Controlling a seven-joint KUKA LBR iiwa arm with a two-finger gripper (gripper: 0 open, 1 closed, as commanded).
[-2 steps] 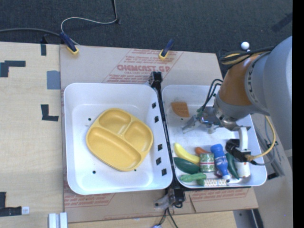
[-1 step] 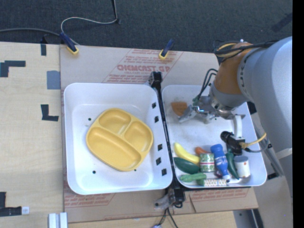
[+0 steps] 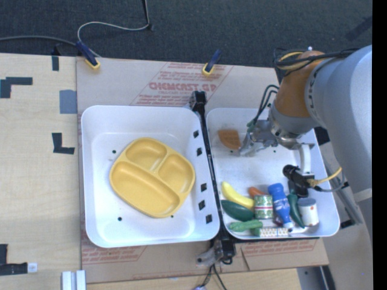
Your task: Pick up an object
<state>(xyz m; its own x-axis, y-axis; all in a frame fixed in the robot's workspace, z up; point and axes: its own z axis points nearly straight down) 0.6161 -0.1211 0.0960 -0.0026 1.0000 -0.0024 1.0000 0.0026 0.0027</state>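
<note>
The jaws (image 3: 247, 147) are seen low in the right bin (image 3: 326, 222), just beside a brown piece (image 3: 229, 139). Whether they are apart or together cannot be told. Nothing is seen held. The reaching step seems to be in hand; next, the jaws would need to be closed around the brown piece and lifted. One yellow plate (image 3: 152, 177) is seen in the left bin (image 3: 97, 222). One banana (image 3: 237, 194), one blue bottle (image 3: 279, 203) and one small can (image 3: 263, 206) are counted.
</note>
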